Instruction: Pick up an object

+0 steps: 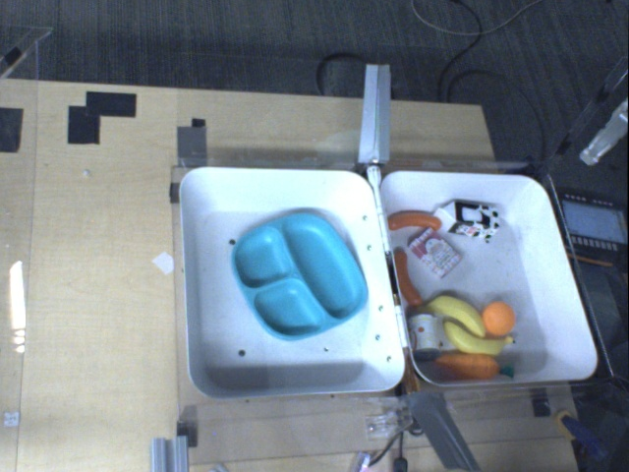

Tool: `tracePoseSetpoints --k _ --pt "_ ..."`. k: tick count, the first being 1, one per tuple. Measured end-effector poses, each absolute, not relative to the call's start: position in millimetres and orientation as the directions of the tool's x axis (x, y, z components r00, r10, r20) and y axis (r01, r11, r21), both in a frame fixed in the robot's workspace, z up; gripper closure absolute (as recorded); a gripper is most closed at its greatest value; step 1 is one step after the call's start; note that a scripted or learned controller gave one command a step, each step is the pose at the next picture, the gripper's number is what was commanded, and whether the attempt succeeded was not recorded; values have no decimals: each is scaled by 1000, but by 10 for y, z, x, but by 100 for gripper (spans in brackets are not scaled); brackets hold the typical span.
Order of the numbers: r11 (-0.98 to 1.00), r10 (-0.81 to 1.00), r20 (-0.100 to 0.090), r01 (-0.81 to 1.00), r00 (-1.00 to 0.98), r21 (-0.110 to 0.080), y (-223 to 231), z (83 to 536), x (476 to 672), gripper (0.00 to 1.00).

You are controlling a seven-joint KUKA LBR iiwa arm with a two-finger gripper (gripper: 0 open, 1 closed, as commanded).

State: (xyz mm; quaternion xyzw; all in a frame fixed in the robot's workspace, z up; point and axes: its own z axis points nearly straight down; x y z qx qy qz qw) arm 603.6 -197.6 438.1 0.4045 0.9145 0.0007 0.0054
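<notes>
White plastic forms both bins. The left bin [201,362] holds one blue tray [300,273] with three compartments, set slightly askew near the bin centre.

The right bin [550,264] holds all the objects available for picking:
- An orange-red sausage shape [415,221] lies at 11 o'clock in the bin.
- A black-and-white patterned item [475,217] lies at 12 o'clock. Its form is too small to identify.
- A pink-and-white packet [435,254] lies just below these two. Its print is unreadable.
- A second orange-red elongated item [406,281] lies at 9 o'clock against the left wall. It is partly masked by the bin rim.
- A yellow banana bunch [462,323] lies at 6 o'clock, touching a round orange [498,318] on its 3 o'clock side.
- A pale cylindrical item [425,330] sits at 7 o'clock, touching the bananas. Its type cannot be determined.
- A carrot [467,366] lies along the near wall at 6 o'clock. The bananas overlap part of it.

A metal bar [374,116] extends from the seam between the bins toward 12 o'clock. Cables [462,13] lie on the dark floor beyond the wooden bench [98,264].

Whether the end effector is released or clenched cannot be determined. No object in the right bin is raised.
</notes>
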Motion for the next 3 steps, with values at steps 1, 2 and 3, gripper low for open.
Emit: tracePoseSetpoints --k 1,2,3 --pt "680 733 -7 733 -680 4 -2005 3567 6369 0" --pt "685 729 -8 729 -685 4 -2037 3251 6607 0" --pt "687 726 -10 726 -687 5 -2034 3212 6631 0"
